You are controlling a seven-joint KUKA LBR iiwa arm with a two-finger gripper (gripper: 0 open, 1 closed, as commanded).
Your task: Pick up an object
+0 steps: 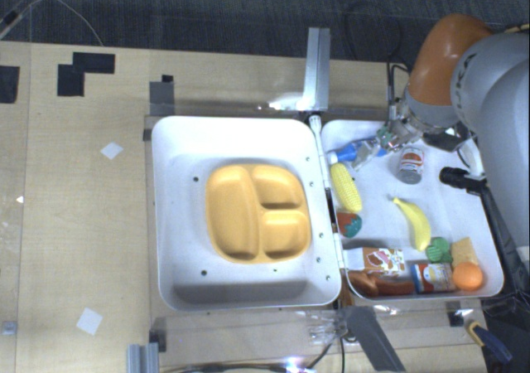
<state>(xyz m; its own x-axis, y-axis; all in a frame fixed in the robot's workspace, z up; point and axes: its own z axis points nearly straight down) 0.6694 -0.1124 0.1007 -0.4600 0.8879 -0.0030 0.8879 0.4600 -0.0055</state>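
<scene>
The right bin (pixel 476 205) holds several toy foods. A yellow corn cob (pixel 345 187) lies by its left wall, with a yellow banana (pixel 414 223) in the middle. A small grey can (pixel 410 164) stands near the back. A blue and white item (pixel 348 152) lies at the back left. My gripper (pixel 387 138) reaches down from the grey arm at the upper right. Its tip sits at the right end of the blue and white item, just left of the can. Whether it touches either, I cannot tell.
The left bin (pixel 178 197) holds a yellow divided tray (pixel 257 212). Along the right bin's front lie a red sauce bottle (pixel 406 278), an orange (pixel 468 277), a green piece (pixel 439 249) and a teal and red piece (pixel 349 224). A metal post (pixel 317 69) stands behind the bins.
</scene>
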